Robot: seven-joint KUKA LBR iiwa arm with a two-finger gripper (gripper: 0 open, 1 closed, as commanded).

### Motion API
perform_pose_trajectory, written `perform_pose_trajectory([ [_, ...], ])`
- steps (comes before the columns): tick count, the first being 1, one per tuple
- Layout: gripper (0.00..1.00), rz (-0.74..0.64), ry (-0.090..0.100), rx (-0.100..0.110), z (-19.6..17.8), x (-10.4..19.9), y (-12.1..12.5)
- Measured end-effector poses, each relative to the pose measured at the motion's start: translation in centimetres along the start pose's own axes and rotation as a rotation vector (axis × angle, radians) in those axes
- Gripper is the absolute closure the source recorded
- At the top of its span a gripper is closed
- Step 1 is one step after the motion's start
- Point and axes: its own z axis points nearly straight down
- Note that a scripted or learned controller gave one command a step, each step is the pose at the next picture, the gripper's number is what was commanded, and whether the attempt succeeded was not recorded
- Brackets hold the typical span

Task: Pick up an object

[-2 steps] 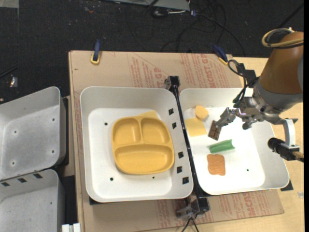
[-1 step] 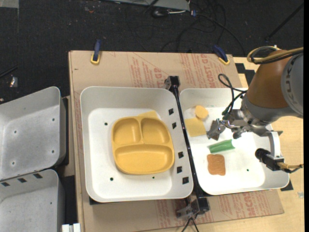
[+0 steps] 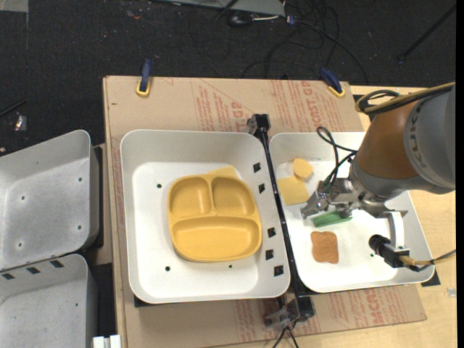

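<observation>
Grey metal and an orange band mark the arm, which reaches in over the right bin with its gripper low near the bin floor. At this slant I cannot tell whether it is apart or together, nor whether it touches anything. A green piece lies right at its tip, perhaps under it. Just below the gripper sits a brown toast-like slab, apart from it. Just beside it, toward the divider, lies a pale yellow wedge, with a small yellow round piece above that. Farther out, in the left bin, rests a yellow divided plate, well apart from the gripper.
</observation>
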Motion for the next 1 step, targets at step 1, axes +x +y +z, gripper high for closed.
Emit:
perform_pose_trajectory([
  [1, 1.00, 0.002, -0.001, -0.004, -1.31, -0.02, 0.10],
])
